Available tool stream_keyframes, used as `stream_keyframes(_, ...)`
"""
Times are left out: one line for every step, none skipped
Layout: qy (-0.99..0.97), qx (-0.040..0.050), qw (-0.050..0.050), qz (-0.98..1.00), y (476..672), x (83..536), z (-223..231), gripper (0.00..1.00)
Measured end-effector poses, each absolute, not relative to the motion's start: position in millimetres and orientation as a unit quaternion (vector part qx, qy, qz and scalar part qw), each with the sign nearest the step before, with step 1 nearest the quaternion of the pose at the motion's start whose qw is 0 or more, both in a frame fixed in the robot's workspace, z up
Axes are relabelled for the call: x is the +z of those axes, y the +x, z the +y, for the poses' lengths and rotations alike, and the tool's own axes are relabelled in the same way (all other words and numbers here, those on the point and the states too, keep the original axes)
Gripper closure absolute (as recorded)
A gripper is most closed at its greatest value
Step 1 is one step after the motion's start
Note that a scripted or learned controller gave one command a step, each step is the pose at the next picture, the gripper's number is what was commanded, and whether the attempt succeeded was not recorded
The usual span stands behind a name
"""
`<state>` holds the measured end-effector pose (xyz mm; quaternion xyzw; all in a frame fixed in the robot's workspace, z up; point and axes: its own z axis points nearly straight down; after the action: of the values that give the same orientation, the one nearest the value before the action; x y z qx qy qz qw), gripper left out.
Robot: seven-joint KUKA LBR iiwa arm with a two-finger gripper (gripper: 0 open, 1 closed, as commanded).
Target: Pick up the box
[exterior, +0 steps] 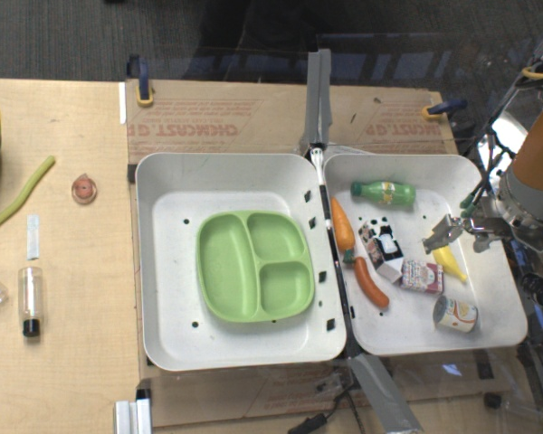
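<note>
One box lies in the right bin among one bottle, one can; the end effector hovers spread, holding nothing.

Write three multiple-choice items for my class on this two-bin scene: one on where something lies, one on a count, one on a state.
1. Where does the green divided plate lie?
A. left bin
B. right bin
C. wooden bench

2. How many compartments does the plate have?
A. two
B. three
C. four

3. How does the green bottle rest?
A. upright
B. on its side
C. in the gripper

Key:
1 A: the plate sits in the left bin.
2 B: ridges split it into two upper sections and one lower.
3 B: it lies lengthwise on the floor of the right bin, apart from the gripper.
</note>
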<state>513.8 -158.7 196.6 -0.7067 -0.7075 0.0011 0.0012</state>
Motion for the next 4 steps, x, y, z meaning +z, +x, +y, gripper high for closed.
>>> stream_keyframes(-0.693,-0.0067,-0.009,-0.721,530.9,113,-151,0.0)
stream_keyframes(-0.654,-0.0087,-0.017,-0.756,509.1,106,-134,0.0)
stream_keyframes(-0.638,-0.0081,-0.009,-0.77,516.1,105,-139,0.0)
stream_keyframes(-0.626,-0.0072,-0.008,-0.78,529.1,105,-144,0.0)
